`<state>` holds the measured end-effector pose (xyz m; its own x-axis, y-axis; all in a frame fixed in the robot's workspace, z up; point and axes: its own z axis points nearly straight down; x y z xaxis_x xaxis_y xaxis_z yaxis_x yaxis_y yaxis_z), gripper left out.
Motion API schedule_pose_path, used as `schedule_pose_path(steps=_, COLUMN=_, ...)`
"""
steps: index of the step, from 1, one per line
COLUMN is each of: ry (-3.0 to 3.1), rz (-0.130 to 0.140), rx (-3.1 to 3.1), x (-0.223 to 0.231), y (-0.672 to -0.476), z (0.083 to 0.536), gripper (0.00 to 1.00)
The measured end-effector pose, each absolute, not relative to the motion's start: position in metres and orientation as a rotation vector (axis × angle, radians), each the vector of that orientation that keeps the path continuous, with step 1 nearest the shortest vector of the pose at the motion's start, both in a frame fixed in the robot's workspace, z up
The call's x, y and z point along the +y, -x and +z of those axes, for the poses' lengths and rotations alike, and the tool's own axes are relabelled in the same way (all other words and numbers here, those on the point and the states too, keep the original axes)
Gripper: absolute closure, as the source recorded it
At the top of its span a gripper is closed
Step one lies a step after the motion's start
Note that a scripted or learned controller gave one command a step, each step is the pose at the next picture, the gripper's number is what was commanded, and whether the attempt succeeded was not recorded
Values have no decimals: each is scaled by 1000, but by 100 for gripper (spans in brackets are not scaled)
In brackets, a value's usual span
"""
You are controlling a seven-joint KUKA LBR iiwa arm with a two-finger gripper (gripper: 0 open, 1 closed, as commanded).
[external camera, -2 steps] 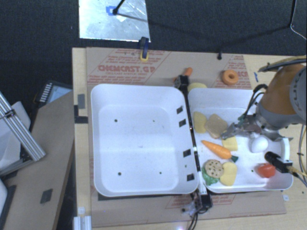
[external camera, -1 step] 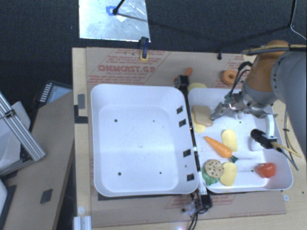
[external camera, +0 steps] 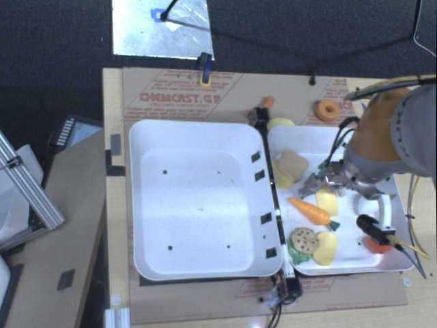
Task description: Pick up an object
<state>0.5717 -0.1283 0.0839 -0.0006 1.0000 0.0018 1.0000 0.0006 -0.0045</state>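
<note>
Gripper (external camera: 315, 184) hangs low over the right bin (external camera: 389, 265); carrot (external camera: 311, 210) lies just at six o'clock, its long axis running ten-to-four. Grip state: cannot tell.

You see two white bins: the left bin (external camera: 198, 203) and the right bin (external camera: 355, 255). In the right one lie an orange carrot (external camera: 309, 210), a tan bread slice (external camera: 292, 165), pale yellow pieces (external camera: 327, 202), a brown speckled cookie (external camera: 303, 240) over green, and a red item (external camera: 377, 244). An orange doughnut (external camera: 328, 110) sits on the brown board (external camera: 184, 94) printed with red lettering. The arm (external camera: 396, 132) is grey with an orange band.
</note>
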Motion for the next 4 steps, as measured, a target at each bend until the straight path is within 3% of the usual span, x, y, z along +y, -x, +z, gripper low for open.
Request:
schedule_pose_path(steps=1, ry=2213, rz=-1, rx=-2226, x=-83, y=-540, z=84, gripper=0)
schedule_pose_path(steps=2, ry=2226, rz=-22, rx=-2241, x=-76, y=-568, z=342, gripper=0)
schedule_pose_path(steps=3, ry=2215, rz=-5, rx=-2236, x=-77, y=-566, z=343, gripper=100)
schedule_pose_path(steps=4, ry=2211, rz=-9, rx=-2236, x=-12, y=-566, z=383, gripper=100)
